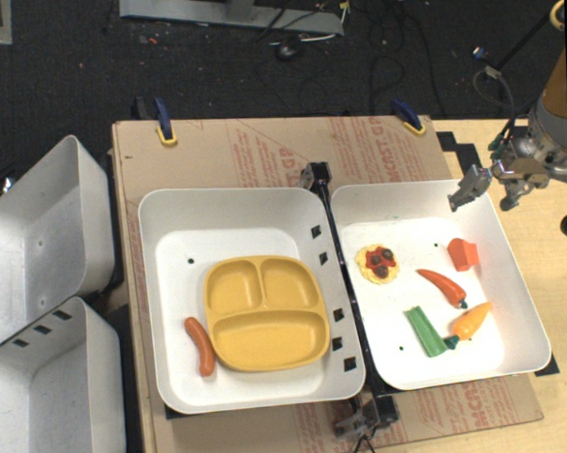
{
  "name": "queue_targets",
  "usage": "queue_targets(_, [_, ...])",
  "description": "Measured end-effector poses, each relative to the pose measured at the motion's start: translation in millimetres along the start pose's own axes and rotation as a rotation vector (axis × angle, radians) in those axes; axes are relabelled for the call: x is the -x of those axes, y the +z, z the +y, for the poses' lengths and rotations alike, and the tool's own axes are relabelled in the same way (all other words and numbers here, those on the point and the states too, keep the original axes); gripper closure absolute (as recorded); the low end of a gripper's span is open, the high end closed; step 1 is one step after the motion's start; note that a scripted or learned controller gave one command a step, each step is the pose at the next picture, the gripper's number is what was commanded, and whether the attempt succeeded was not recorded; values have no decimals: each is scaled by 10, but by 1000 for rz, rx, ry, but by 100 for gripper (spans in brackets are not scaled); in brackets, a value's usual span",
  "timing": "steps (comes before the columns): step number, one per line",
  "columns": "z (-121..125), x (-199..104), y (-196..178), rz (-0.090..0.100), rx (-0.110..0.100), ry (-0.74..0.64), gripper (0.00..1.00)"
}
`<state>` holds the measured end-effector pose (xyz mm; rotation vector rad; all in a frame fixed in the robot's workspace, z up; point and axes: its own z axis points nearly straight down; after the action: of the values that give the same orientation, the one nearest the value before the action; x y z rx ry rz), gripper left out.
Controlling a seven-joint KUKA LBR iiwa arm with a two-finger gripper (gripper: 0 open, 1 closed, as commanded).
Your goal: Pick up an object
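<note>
Here the gripper [489, 187] is seen with fingers spread and nothing between them, held over the far right corner of the right bin [396, 227]. The step in hand is judged to be the approach; no object has been picked. Within that bin, the red block [463, 253] lies nearest the gripper, the chilli [443, 284] just beyond it, the carrot [470, 322] and green stick [424, 331] at the near side, the small pizza [378, 263] toward the left wall. A descent onto one piece, then a closing, is called for next

Glossy yellow plastic tray [266, 313], smooth white bins [162, 226]
</note>
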<state>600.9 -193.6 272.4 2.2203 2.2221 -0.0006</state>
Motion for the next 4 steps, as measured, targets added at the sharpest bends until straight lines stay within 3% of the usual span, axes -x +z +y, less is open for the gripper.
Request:
queue_targets(2, [-73, 62, 1241, 2, -6, 2, 0])
queue_targets(3, [-13, 87, 1470, -8, 21, 2, 0])
queue_targets(4, [-21, 83, 1398, -7, 18, 1, 100])
